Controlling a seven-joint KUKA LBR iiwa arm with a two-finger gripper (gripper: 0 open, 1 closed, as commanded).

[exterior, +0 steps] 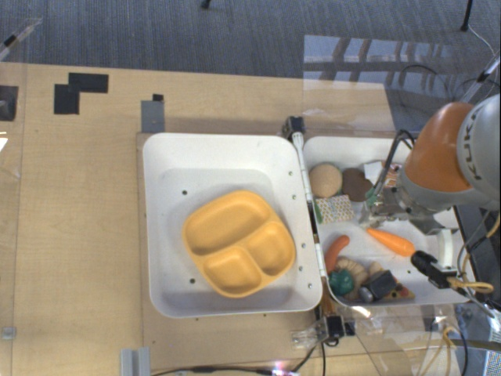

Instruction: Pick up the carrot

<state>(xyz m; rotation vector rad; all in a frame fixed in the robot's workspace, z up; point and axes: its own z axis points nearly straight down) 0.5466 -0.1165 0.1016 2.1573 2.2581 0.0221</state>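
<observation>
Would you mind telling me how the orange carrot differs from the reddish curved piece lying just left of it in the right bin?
The carrot is bright orange; the reddish piece is darker, red-orange. The carrot is straight and tapered, while the reddish piece bends. The carrot lies near the arm's wrist, and the reddish piece lies beside the bin's left wall, above a green item. Both are elongated and rest in the right bin.

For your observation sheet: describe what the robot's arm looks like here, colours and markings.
The arm is grey with a rounded orange band and dark lettering on its grey casing. Thin cables run along it. The end effector is a small, dark, metallic assembly.
</observation>
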